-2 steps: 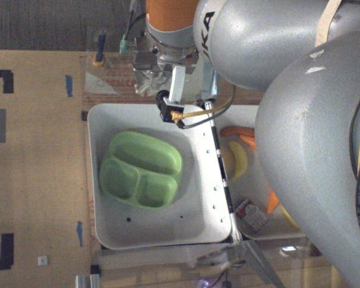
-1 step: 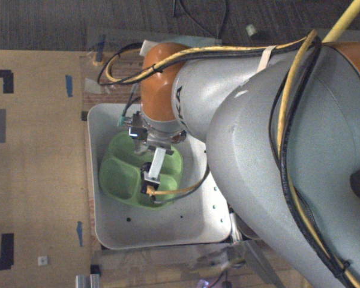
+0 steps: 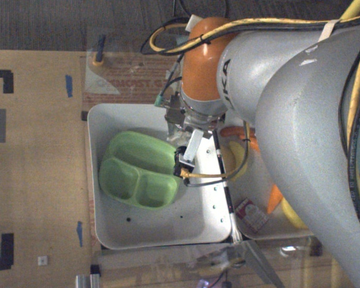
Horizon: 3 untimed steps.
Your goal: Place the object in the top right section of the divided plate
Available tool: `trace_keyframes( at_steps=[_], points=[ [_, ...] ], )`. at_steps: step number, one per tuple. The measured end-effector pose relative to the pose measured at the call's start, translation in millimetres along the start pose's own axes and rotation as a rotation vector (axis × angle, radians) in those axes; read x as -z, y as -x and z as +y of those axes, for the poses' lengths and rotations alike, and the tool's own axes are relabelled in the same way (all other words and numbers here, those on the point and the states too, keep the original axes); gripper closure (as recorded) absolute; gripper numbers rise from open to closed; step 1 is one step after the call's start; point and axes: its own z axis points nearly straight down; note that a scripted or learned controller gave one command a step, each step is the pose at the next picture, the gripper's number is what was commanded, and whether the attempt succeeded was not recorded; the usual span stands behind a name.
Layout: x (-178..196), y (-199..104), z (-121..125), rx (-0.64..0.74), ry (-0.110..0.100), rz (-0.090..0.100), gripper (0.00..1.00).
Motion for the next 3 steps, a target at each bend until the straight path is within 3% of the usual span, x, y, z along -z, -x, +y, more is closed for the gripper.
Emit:
trace_keyframes(
  at_steps=[1,2,3],
  points=[
    [104.7,44.2,-12.1,-0.124,-0.001,-0.001,1.00],
    [254.8,33.5,1.5,0.114,0.002,0.000,1.00],
    [265.5,25.8,17.3,-0.129,0.003,0.000,1.00]
  ],
)
